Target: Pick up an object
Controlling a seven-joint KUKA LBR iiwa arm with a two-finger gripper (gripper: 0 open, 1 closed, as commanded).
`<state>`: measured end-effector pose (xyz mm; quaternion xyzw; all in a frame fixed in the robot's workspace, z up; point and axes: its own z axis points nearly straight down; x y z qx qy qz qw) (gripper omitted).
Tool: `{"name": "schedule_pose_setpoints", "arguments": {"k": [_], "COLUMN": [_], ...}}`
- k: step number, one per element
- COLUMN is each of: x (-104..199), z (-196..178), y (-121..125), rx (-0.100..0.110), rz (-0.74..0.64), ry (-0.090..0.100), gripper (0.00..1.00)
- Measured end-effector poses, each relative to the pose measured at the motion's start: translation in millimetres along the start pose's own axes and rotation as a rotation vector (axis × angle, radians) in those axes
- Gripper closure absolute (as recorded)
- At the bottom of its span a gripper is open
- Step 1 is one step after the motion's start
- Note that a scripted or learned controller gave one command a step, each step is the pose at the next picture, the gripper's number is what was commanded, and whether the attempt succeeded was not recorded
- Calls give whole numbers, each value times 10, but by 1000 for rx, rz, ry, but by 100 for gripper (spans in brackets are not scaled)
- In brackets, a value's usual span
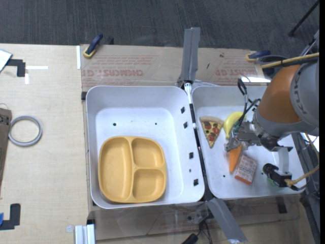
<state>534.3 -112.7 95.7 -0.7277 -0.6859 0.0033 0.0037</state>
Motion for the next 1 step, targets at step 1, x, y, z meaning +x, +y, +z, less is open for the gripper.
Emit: {"name": "schedule_pose_setpoints", "arguments": {"k": [1], "x": [476], "z": [-939], "y": [521], "rx": [-5], "rz": [128], "ry": [-2], "gripper": [100]}}
